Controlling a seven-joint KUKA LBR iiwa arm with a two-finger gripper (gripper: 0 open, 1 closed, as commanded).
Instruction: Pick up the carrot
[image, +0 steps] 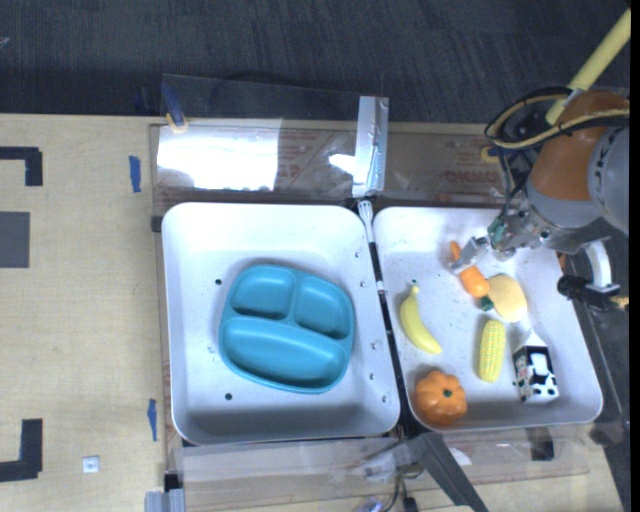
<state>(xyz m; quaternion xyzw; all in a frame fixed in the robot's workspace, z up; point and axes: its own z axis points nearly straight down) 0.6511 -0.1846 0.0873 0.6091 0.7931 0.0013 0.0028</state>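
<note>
Orange carrot (474, 281) lies in the right bin (430, 225), touching the lemon (508, 297), above the corn (490, 349). My gripper (503, 238) hovers just above-right of it; can't tell its opening.

No text, label, brand or number can be read on anything on the bench.

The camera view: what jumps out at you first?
A big blue divided plate fills the middle of the left bin. The right bin holds bright toy food: a banana, corn and a pumpkin. The gripper hangs near the carrot.
</note>
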